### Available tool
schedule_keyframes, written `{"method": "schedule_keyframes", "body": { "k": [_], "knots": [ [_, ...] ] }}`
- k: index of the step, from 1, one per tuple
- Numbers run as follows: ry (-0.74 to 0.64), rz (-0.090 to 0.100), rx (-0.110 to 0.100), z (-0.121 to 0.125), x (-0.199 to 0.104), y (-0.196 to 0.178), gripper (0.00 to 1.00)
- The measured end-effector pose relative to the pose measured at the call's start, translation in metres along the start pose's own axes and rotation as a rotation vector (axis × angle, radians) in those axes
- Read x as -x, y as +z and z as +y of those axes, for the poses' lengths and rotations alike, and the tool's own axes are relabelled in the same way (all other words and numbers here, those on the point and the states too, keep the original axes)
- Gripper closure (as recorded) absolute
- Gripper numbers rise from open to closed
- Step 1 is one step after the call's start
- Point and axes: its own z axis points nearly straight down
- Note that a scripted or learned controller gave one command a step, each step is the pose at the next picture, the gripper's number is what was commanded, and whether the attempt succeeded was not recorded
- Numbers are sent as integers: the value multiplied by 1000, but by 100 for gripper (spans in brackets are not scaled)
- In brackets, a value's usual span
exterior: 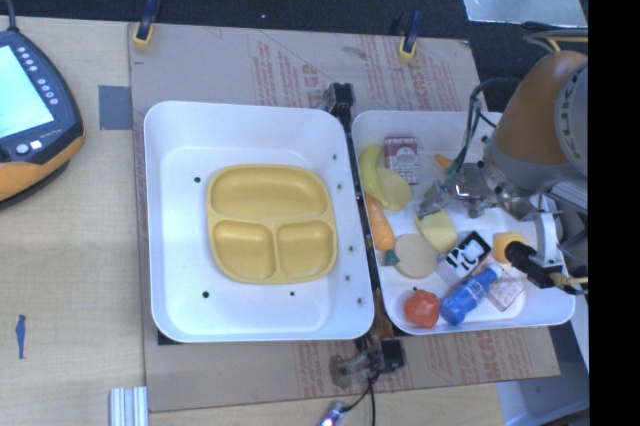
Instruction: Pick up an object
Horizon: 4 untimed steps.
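We saw the gripper (440, 201) low in the right bin (560, 319), apparently reaching for the pale yellow piece (437, 230) at its 6 o'clock, carrot (380, 226) at 9; finger spread we couldn't tell, nothing visibly held.

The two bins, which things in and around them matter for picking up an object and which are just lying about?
For the job:
pincer
carrot
banana
tomato
blue bottle
right bin

Lying about:
yellow divided tray
left bin
handheld controller
blue clamps
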Motion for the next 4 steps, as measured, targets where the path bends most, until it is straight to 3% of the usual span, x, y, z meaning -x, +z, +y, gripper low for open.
{"method": "schedule_keyframes", "body": {
  "k": [1,2,3,4],
  "knots": [
    [1,1,2,84,-31,1,0],
    [2,0,1,6,-1,-24,0],
    [1,1,2,68,-32,-26,0],
    [1,0,0,-4,10,-24,0]
  ]
}}
